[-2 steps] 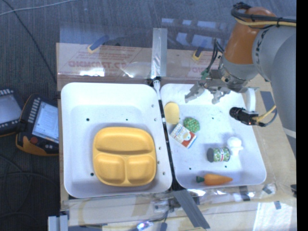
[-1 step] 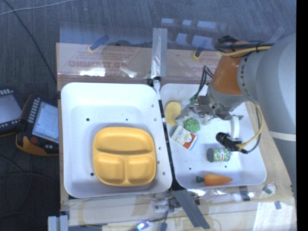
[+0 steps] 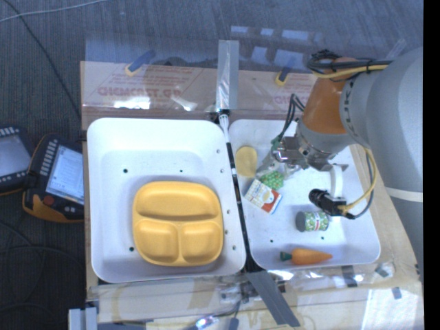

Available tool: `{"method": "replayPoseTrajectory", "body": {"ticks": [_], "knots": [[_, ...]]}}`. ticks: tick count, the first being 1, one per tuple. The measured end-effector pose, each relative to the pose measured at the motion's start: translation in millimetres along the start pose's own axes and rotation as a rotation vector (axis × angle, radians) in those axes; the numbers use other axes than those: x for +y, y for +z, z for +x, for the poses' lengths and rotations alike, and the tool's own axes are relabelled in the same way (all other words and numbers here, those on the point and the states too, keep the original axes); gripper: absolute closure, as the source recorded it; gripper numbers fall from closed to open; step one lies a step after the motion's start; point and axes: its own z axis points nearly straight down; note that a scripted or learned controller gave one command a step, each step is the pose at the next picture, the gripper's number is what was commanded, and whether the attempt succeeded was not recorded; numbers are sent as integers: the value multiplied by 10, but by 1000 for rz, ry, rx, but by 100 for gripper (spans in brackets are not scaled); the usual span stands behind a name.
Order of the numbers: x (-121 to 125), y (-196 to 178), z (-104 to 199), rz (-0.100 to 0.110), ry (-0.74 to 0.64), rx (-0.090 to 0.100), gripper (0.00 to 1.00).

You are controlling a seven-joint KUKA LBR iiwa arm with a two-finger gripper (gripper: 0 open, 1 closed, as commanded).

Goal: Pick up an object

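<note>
Camera view, looking down on the bench (image 3: pixel 96 91) w/ two white bins side by side. Left bin (image 3: pixel 110 150): yellow divided tray (image 3: pixel 179 221) sits nr its front-centre, three compartments, lying flat. Right bin (image 3: pixel 361 236): pale yellow round piece (image 3: pixel 246 159) at the back-left corner by the divider; small red-and-white packet (image 3: pixel 263 196) just in front of it, nr the left wall; green bumpy item (image 3: pixel 274 179) betw. those two and the arm, touching or overlapping the packet's back edge, can't tell which. Green-label can (image 3: pixel 313 221) lies on its side nr the bin's centre-right; orange carrot (image 3: pixel 306 256) lies along the front wall, well apart from the can.

Arm (image 3: pixel 385 115) comes in from the right, orange band over the back of the right bin. End effector (image 3: pixel 280 158) is low over the bin's back-left part, just above the green item. Whether it's open or closed, can't tell, and no obj. seen in its grip. Black cable loops down by the can.

Handheld pendant (image 3: pixel 55 177) lies off the left bin's left side.
</note>
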Motion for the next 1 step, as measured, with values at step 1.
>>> {"method": "replayPoseTrajectory", "body": {"ticks": [1], "knots": [[166, -957, 600, -4, -22, -6, 100]]}}
